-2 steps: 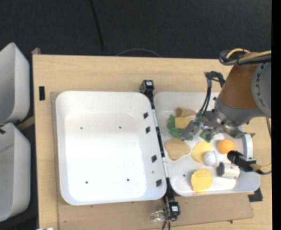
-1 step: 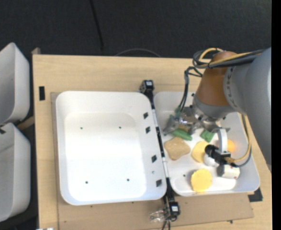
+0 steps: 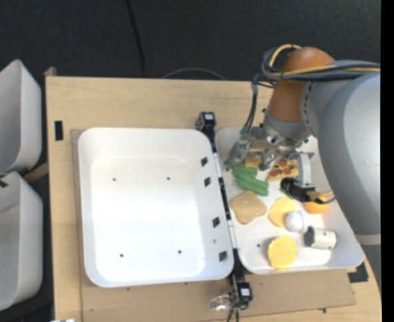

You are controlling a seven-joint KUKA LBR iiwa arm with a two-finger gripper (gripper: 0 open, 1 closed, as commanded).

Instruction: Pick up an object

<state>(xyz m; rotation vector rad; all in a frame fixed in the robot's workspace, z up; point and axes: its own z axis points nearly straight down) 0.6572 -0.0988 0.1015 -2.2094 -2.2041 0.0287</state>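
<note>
Camera view: gripper (image 3: pixel 256 158) is low over the far end of the right bin (image 3: pixel 344 257), arm coming in from the right. Closest candidate is the green piece (image 3: pixel 252 178): it lies flat just below the gripper, by the bin's left wall; touching or not, can't tell. A small red-yellow bit (image 3: pixel 277 172) sits right beside the gripper, partly hidden by it.

Count in the right bin:
- 1 green piece
- 1 red-yellow bit
- 1 tan piece (image 3: pixel 248 208), just below the green one
- 2 yellow discs, one mid-bin (image 3: pixel 280 211), one at the near edge (image 3: pixel 282 251)
- 1 white ball (image 3: pixel 294 221), against the mid-bin disc
- 1 white cylinder (image 3: pixel 321 238), on its side, dark end facing the ball
- 1 orange piece (image 3: pixel 317 206), at the right wall

Gripper open or closed: can't tell from this angle. Nothing visibly held. Left bin (image 3: pixel 150 206) adjoins on the bench (image 3: pixel 129 99).
</note>
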